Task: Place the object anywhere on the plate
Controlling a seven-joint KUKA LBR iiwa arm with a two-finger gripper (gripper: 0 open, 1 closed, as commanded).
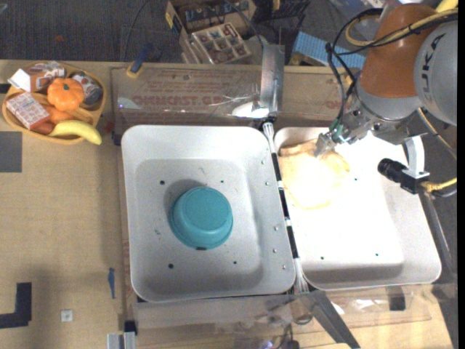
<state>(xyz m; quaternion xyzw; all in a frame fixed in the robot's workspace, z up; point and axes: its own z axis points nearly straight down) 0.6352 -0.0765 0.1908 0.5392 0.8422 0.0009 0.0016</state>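
Pale, flat and washed out by glare, the object (314,171), perhaps a tortilla or cloth, lies at the back of the right bin (378,267). Just above its far edge the end effector (328,142) reaches in, apparently for a pick; whether its fingers are apart or together cannot be told. A teal plate (202,217) waits in the left bin (145,158).

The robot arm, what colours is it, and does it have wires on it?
The arm is rounded and grey, with a wide orange band above its wrist and dark letters on its side. Black and yellow cables loop beside it. Its small end effector looks pale with a green spot.
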